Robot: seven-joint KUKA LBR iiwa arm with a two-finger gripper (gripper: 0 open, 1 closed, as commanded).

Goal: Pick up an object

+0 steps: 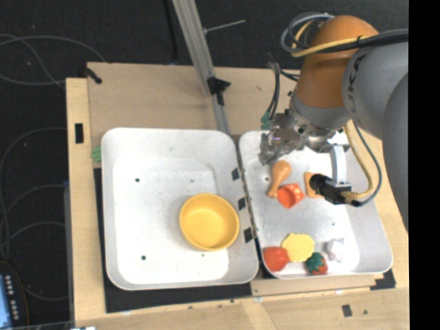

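Note:
My gripper [274, 148] hangs over the far left part of the right bin [371, 243], under the orange wrist band. Just in front of it lies a tan-orange drumstick-shaped toy [278, 175], its upper end close to the gripper's tip. Whether they touch is unclear. A red-orange piece [290, 196] sits beside the drumstick, and a small orange piece [313, 184] lies partly under a black part of the arm. Near the bin's front edge are a yellow toy [298, 246], a red tomato-like toy [276, 258] and a small red-and-green toy [316, 264].
A yellow bowl [209, 221] stands in the left bin [137, 157] near its front right corner. A small whitish object [335, 249] lies at the right bin's front right. A metal post [199, 50] slants down to the gap between the bins.

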